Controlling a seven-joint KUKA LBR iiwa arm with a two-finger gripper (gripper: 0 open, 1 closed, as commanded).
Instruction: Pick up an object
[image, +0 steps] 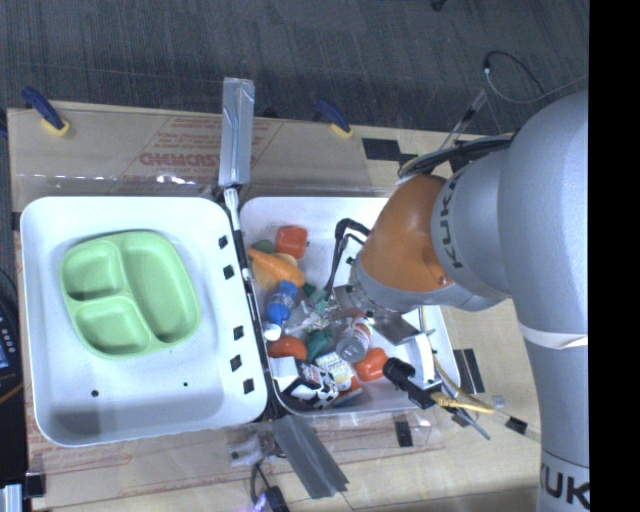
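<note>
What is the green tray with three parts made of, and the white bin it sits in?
The pale green three-compartment tray looks like molded plastic: one even colour, rounded edges and a soft, fairly matte sheen. The shallow white left bin also looks like plastic, smooth with rounded corners and a faint gloss, though from above I can't rule out coated metal.

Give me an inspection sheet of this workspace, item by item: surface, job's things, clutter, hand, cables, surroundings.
Surface: wooden bench bearing two shallow white bins, left bin and right bin.
Job's things: small mixed objects heaped in the right bin, among them an orange block and a blue bottle.
Clutter: green three-compartment plastic tray in the left bin.
Hand: low over the heap; fingers hidden.
Cables: black cable looping above the arm.
Surroundings: blue clamps on the bench's far edge; dark floor.
</note>
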